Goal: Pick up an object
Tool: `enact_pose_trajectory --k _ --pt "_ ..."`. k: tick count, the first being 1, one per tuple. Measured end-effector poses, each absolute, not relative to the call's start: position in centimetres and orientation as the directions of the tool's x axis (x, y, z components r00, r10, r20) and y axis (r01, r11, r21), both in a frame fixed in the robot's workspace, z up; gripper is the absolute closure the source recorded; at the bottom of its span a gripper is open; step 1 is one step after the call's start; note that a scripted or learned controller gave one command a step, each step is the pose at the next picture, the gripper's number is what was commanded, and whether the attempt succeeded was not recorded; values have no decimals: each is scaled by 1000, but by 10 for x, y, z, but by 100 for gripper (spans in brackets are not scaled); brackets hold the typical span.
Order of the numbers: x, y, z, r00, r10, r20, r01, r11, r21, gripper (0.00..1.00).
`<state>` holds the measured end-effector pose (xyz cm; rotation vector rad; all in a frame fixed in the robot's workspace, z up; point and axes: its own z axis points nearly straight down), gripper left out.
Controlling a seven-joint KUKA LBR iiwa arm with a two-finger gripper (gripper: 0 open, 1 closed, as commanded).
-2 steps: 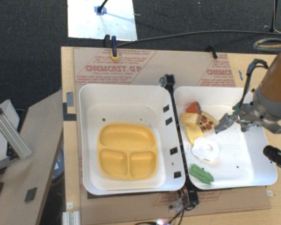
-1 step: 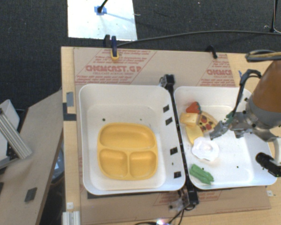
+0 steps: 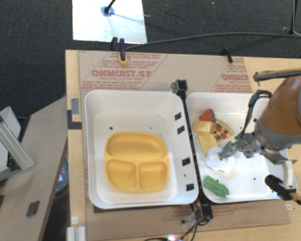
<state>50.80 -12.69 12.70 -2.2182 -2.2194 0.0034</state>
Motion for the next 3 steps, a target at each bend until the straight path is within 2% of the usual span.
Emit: enact_pose_trajectory --k 1,3 --pt "510 -127 141 -2 1000 0 1000 2 1 100" --pt "519 -133 235 -4 1000 -2 1000 4 6 100"
